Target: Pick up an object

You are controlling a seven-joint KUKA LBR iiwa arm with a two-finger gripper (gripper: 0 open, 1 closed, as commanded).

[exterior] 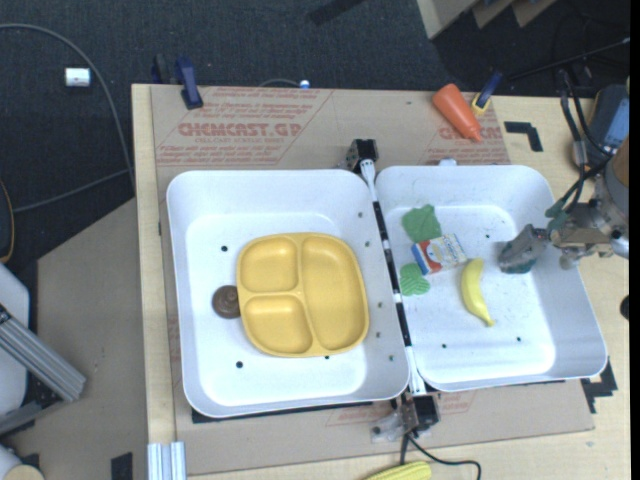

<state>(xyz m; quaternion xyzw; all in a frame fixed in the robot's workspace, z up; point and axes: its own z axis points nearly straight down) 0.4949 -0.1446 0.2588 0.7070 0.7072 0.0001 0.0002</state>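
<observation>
The right bin (560, 353) holds a yellow banana (474, 291), a green leafy piece (422, 223), a smaller green piece (413, 280) and a small white packet with red and blue print (438, 255). My gripper (518, 253) reaches in from the right edge and hovers over the right bin's upper right part, just right of the banana's top end. Nothing shows between its fingers. The left bin (200, 218) holds a yellow divided plate (301, 294) with a small brown round object (227, 301) at its left side.
An orange carrot-like toy (458, 113) lies on the bench behind the right bin. A blue clamp (187, 81) sits at the back left of the board. Cables hang at the far right, and a yellow item (400, 471) pokes in at the bottom edge.
</observation>
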